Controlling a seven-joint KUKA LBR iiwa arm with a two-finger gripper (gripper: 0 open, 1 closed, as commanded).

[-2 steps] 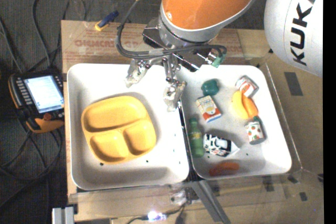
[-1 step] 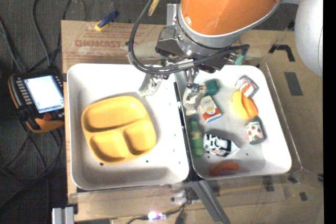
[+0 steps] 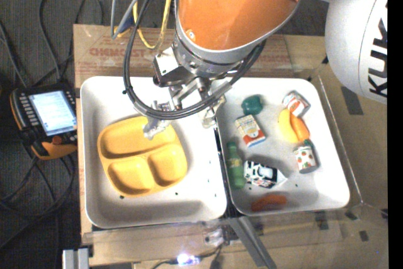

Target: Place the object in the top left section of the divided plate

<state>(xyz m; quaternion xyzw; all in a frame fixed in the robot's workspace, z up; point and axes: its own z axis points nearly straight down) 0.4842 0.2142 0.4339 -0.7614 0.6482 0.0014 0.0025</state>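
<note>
The pincer (image 3: 165, 115) is hovering at the yellow plate's (image 3: 143, 160) upper edge, its grip state indiscernible and no object discernible in it, suggesting the placing step; next calls for release over the top-left section.

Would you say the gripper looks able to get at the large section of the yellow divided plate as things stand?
Probably yes: the gripper hangs right at the yellow divided plate's upper edge in the left bin, and nothing lies in that section.
</note>
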